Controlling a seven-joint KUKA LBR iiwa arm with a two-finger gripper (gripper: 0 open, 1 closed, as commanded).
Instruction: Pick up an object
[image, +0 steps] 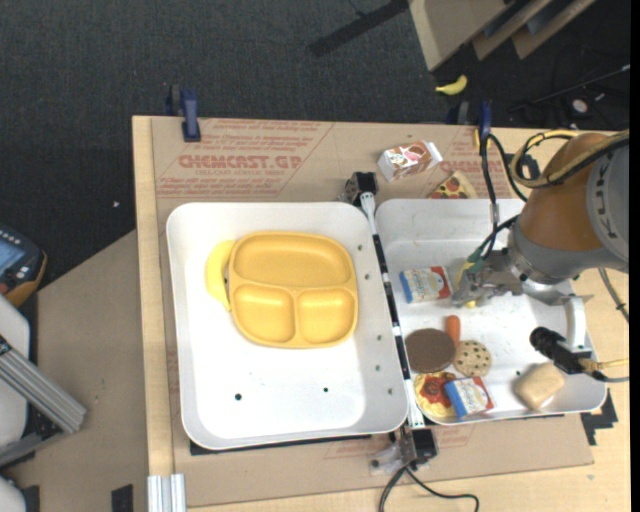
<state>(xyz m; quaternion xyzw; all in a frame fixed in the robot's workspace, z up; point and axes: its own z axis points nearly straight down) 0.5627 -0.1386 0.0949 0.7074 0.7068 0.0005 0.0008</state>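
A small white carton (424, 284) with red and blue print lies in the right bin (440, 222), just left of the gripper (472, 287). A carrot piece (453, 326), brown disc (431, 348) and cookie (471, 356) lie nearer. The left bin (280, 400) holds a yellow divided tray (293, 288).

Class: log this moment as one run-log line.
gripper: over right bin | nearest: small carton | left bin: yellow tray
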